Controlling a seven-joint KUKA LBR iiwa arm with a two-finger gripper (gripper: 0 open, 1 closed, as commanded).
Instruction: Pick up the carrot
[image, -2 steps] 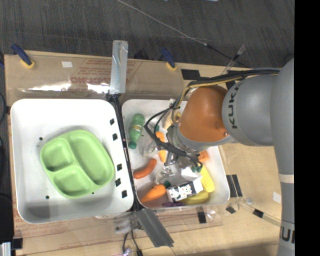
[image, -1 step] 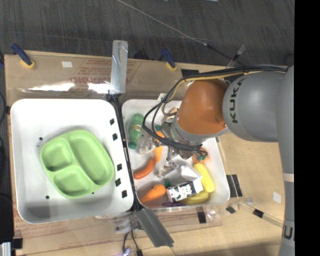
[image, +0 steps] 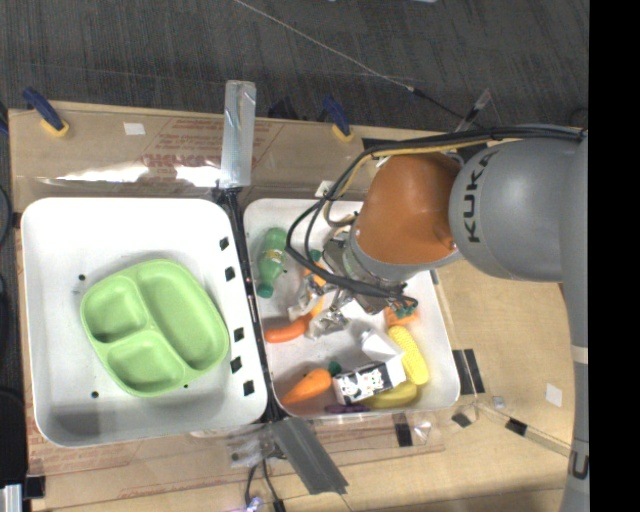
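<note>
Brown bench top against dark carpet, with two white bins side by side on it. In the left bin (image: 40, 300), a green divided plate (image: 152, 325), nothing on it. In the right bin (image: 445, 345), a crowd of toy food.

For the task's thing: the carrot (image: 308, 385), orange, lying close to the near edge of the right bin, toward its near left corner. Just beside it, a black-and-white box (image: 360, 382). Past that, a banana (image: 397, 396) along the near edge and a corn cob (image: 408, 352) by the right wall. Also a smaller orange-red piece (image: 283, 333) by the left wall, and a green bottle (image: 272, 250) toward the far left corner.

Judged as the approach step, with no grasp made yet. Gripper (image: 325, 305) low over the middle of the right bin, largely hidden beneath the orange band (image: 405, 210) and a tangle of black cables (image: 310, 225). Cannot tell whether spread or closed; nothing seen held. Apart from the carrot, on its far side, and nearer the orange-red piece.

Called for next, probably: a shift toward the near edge, alignment across the carrot's narrow width, then a descent clear of the box.
</note>
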